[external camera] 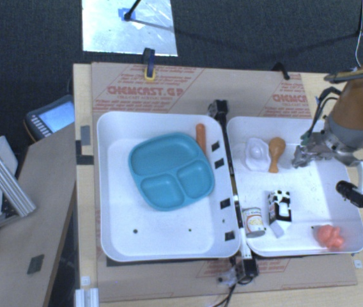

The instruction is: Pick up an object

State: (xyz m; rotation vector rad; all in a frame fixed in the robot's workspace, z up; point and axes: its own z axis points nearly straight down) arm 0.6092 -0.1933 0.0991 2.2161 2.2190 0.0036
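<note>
We see nothing picked up yet: the gripper (298, 157) hangs over the right bin (349, 200) beside the wooden spoon (276, 153); its grip we cannot tell.

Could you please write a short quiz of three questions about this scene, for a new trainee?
1. True or false: the blue plate lies in the left bin.
2. Which thing lies nearest the gripper?
A. the can
B. the wooden spoon
C. the pink toy
3. Fill in: the carrot stick lies in the ____ bin, beside the plate's far edge.

Key
1. True.
2. B. The spoon lies in the right bin just left of the gripper, next to the white object. The can and the pink toy are along the near side.
3. left.
</note>
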